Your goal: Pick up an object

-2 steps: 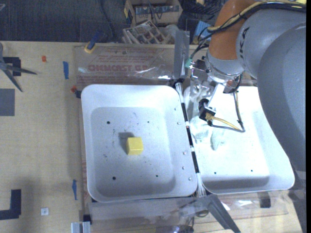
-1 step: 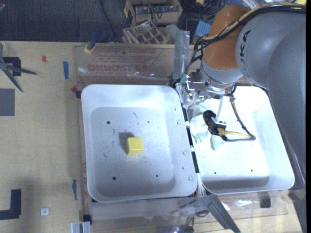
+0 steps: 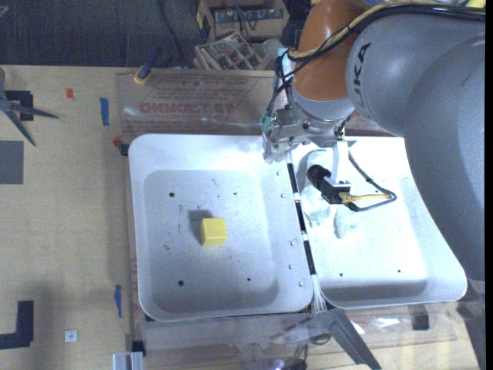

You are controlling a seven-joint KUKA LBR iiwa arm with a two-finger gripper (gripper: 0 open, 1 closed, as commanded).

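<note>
Wooden bench, two white bins, yellow block in left; tool state unclear.

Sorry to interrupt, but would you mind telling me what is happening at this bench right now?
A grey KUKA arm reaches in from the right over two white bins. Its tool hangs near the far end of the divide between them. A yellow block lies alone on the floor of the left bin, apart from the tool. A few pale objects sit in the right bin. Nothing has been picked up yet.
</note>
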